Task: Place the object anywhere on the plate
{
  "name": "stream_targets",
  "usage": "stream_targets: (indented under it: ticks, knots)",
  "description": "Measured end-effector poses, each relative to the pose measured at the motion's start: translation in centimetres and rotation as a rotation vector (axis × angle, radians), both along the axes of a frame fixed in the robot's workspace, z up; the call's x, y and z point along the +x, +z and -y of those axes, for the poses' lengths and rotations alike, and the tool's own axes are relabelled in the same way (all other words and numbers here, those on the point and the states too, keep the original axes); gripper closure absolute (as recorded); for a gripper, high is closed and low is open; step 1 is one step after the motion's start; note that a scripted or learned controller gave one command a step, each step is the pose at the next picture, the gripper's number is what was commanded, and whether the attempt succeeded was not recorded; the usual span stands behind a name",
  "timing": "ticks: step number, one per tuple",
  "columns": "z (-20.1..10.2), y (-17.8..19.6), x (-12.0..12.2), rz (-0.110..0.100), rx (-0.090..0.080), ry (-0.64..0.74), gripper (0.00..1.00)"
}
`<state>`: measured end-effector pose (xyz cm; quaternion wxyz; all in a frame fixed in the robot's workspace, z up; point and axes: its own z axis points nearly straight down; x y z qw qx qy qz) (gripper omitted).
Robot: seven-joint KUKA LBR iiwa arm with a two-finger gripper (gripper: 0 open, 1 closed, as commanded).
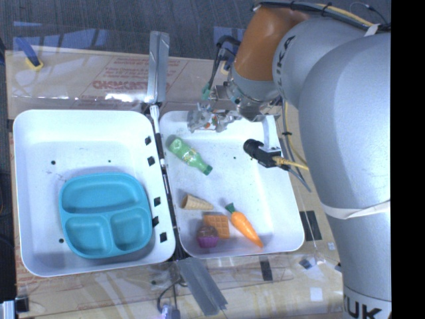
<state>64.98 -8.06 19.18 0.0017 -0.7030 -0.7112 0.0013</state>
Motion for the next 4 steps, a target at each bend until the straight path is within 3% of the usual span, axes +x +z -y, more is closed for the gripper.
stream_targets:
  ticks: [1, 2, 3, 4]
  knots:
    - [-8.2, -0.1, -1.4, -0.002, -0.001, -0.021, 1.00]
    - [-17.6, -0.1, -6.2, -0.002, -0.002, -0.096, 1.00]
    - [-21.3, 3.1, -14.3, 0.000, -0.001, -0.033, 1.00]
    - [-21.3, 3.1, -14.3, 0.000, -0.002, -0.034, 0.00]
